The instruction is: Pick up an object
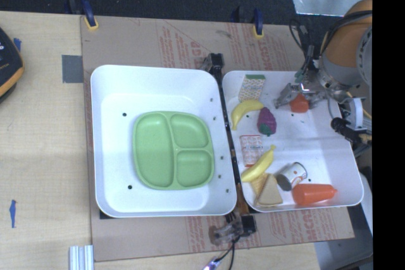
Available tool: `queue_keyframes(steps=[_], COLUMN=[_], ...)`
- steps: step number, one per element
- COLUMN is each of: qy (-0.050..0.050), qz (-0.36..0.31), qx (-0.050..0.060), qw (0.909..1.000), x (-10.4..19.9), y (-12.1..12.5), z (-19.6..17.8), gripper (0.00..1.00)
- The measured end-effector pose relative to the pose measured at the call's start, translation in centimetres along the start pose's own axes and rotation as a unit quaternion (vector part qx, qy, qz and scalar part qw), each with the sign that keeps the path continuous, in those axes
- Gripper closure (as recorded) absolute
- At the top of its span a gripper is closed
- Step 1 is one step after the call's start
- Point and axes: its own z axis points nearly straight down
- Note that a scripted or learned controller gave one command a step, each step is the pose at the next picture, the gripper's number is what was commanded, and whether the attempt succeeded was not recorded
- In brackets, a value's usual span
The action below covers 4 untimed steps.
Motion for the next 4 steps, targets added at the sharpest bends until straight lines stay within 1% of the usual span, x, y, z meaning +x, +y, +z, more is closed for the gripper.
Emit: queue_keyframes(steps=[1, 2, 3, 4], qy=[-0.001, 0.0, -0.001, 0.0], qz=[-0.002, -0.001, 0.0, 0.0], qx=[0.0, 0.0, -0.001, 0.0], qw=[1.0, 1.0, 1.0, 1.0], x=[-0.1, 2.2, -0.2, 0.1], y=[0.0, 0.5, 0.5, 0.5], z=[-1.1, -0.1, 0.0, -0.1], gripper=[1.0, 1.0, 1.0, 1.0])
